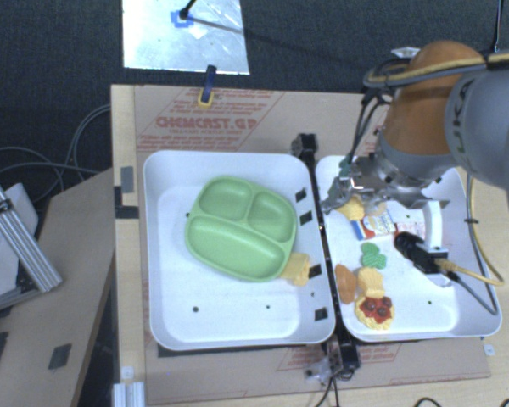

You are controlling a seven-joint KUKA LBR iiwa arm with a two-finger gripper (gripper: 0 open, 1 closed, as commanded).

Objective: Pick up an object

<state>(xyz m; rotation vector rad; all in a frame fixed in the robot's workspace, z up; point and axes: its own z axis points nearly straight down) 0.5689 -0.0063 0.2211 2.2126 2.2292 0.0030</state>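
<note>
Claw [346,192] sits low in your right bin [471,312] over a yellow piece [354,209]; grip state unreadable, nothing visibly lifted.

I noted two shallow white bins side by side on a cardboard sheet [212,117] printed with red lettering. The left bin [174,312] and the right bin [471,312] met at a dark central divider with black clips [310,219]. Beyond the cardboard lay a shiny metal plate [153,32] bearing a small blue marker [183,19]. At far left I recorded an aluminium frame rail [17,236] and loose grey cables [85,134] on dark flooring.
</note>
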